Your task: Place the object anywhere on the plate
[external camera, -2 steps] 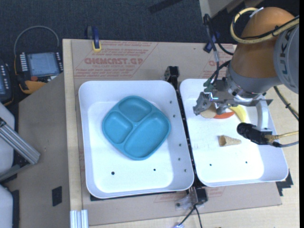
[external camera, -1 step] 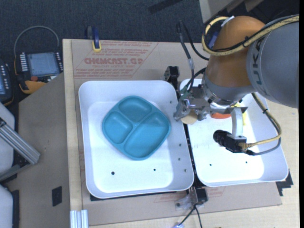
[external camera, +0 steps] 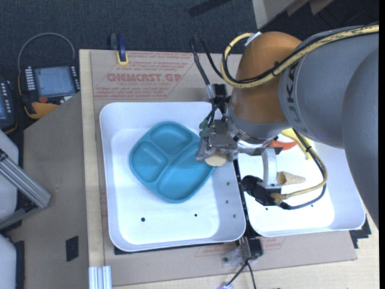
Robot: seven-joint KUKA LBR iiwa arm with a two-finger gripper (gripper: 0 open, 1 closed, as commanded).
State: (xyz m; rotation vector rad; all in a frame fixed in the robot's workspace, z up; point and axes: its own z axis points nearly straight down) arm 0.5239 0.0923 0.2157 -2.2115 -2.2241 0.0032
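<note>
A blue divided plate (external camera: 165, 161) lies tilted in the left white bin (external camera: 111, 179). My gripper (external camera: 213, 152) hangs over the plate's right edge, close to the wall between the two bins. It is shut on a small tan rounded object (external camera: 215, 159), which peeks out below the fingertips. The object sits just above the plate's right rim. The grey arm and its orange band cover much of the right bin.
The right white bin (external camera: 313, 221) holds a tan cone-shaped piece (external camera: 292, 177) and an orange item (external camera: 283, 142) partly under the arm. Black cables loop near the wrist. A cardboard sheet (external camera: 144, 71) lies under the bins.
</note>
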